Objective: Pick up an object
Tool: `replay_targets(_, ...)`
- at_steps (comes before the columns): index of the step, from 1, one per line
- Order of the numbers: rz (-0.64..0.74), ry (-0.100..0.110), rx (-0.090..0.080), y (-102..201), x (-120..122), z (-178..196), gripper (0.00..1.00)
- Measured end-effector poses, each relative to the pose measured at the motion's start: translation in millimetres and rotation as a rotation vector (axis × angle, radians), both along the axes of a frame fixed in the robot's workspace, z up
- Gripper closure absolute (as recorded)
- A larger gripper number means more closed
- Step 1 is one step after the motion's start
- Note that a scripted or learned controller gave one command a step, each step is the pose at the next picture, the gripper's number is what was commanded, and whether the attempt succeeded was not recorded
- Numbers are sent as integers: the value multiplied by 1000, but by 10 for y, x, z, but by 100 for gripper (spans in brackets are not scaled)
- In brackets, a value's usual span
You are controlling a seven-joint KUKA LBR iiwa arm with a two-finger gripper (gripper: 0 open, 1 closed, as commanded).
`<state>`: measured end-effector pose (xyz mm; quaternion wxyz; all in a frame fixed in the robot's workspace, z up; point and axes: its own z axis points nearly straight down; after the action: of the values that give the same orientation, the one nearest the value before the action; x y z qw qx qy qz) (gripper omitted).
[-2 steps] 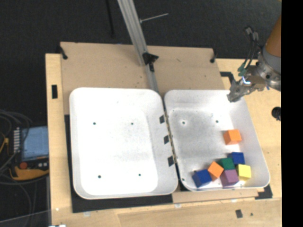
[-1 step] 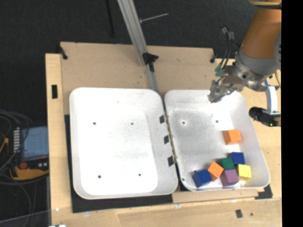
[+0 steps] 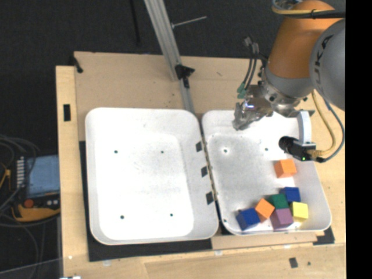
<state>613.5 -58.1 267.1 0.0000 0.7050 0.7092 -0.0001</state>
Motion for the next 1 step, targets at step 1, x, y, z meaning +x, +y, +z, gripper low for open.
replay_targets(1,0,-2,-1,488,116,-96,100)
